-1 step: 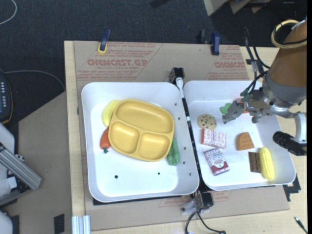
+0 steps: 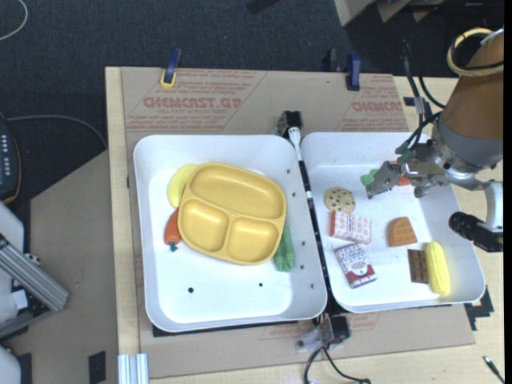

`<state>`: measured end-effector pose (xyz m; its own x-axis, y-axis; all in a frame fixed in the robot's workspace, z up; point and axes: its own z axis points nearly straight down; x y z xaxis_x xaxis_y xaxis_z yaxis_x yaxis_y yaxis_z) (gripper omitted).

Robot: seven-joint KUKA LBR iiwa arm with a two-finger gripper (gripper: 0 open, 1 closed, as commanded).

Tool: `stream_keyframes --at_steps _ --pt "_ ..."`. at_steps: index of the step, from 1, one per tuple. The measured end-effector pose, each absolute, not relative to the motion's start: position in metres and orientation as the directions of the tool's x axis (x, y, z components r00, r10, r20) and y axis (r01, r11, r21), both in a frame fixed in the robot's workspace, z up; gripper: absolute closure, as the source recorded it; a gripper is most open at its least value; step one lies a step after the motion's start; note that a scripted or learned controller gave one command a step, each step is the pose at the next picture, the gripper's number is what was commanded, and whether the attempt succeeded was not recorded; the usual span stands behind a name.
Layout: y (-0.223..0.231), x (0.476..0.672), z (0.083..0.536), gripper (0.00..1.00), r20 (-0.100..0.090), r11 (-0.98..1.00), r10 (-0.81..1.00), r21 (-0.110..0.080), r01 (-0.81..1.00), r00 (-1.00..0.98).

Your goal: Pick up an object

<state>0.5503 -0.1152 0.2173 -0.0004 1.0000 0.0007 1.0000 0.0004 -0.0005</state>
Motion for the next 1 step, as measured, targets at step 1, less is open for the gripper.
stream_keyframes --at_steps 1 --pt "-0.1133 0.5461 0.1538 0.00 0.002 0.000 1.000 -0.008 1.000 0.000"
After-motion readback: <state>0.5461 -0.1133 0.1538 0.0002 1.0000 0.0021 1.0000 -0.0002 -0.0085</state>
